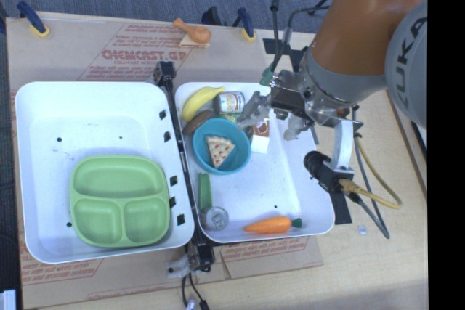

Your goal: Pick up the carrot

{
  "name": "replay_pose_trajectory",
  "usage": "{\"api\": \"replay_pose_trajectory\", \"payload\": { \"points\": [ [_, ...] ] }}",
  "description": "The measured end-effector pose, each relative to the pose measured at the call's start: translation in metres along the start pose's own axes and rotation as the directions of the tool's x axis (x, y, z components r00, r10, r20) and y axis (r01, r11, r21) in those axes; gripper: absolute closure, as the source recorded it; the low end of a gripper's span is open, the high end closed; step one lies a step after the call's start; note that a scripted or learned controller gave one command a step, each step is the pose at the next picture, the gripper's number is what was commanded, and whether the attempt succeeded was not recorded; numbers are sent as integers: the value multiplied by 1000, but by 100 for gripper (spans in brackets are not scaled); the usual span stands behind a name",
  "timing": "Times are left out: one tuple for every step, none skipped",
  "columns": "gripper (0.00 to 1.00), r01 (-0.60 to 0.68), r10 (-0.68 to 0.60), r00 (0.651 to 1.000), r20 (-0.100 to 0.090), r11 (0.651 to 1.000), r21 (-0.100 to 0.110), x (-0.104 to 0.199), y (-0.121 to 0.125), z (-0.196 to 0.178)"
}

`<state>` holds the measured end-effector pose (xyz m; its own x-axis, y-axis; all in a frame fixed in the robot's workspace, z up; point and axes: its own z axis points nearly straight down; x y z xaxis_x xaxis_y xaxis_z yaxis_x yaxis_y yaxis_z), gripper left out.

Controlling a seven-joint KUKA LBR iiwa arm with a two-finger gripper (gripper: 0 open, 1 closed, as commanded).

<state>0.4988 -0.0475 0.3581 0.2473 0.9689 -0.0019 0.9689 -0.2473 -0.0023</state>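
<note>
Two shallow white plastic bins sit side by side on a brown cardboard-covered bench. The left bin [43, 120] holds a smooth, pale green divided plate [120, 200] with three rounded compartments, lying toward 6 o'clock. In the right bin [309, 210], the carrot [270, 226], a tapered orange shape with a small green tip, lies on its side near the wall at 5 o'clock, apart from everything else. At the bin's centre-left stands a round blue bowl [220, 145] holding a triangular slice of toast [219, 149]. A curved yellow banana [200, 101] and a small shiny can [232, 102] lie toward 11 o'clock. The metal gripper [275, 118] hangs over the bin at about 1 o'clock, well apart from the carrot; its two fingers look spread, with nothing between them.
</note>
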Motion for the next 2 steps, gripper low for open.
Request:
{"api": "replay_pose_trajectory", "payload": {
  "points": [
    [0,371,-371,929,-3,929,13,-17,-20,133],
    [0,-56,56,998,-2,998,1,52,1,3]
  ]
}}
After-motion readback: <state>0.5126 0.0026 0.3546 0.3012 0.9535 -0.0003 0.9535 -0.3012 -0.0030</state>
